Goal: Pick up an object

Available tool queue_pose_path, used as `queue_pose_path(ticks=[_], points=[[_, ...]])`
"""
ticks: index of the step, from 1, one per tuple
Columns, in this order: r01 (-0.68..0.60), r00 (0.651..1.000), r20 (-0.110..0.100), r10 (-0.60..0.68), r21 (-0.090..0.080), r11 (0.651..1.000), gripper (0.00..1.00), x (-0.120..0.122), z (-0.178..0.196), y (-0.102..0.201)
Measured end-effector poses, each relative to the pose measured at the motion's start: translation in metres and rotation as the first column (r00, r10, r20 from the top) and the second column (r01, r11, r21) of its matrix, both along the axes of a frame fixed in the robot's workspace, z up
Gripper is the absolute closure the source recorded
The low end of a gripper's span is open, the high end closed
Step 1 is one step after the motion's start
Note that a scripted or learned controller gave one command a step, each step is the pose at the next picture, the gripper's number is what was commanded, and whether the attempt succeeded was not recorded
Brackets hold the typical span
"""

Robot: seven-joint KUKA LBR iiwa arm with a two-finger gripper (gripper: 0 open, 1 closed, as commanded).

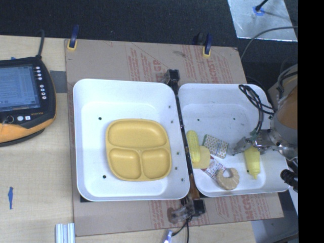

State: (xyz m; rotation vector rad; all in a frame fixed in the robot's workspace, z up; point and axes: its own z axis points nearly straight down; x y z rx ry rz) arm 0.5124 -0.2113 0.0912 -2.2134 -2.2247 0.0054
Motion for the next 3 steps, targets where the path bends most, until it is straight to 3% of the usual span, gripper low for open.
queue_pose_path(ticks=[1, 2, 3], points=[[-0.003, 1.0, -0.002, 0.003, -0.001, 1.0, 1.0, 0.0, 0.01, -0.001], [-0.003, 1.0, 0.003, 0.003, -0.001, 1.0, 1.0, 0.037, 0.001, 0.051], [0.001, 1.0, 0.002, -0.001, 0.002, 1.0, 1.0, 0.06, 0.091, 0.118]])
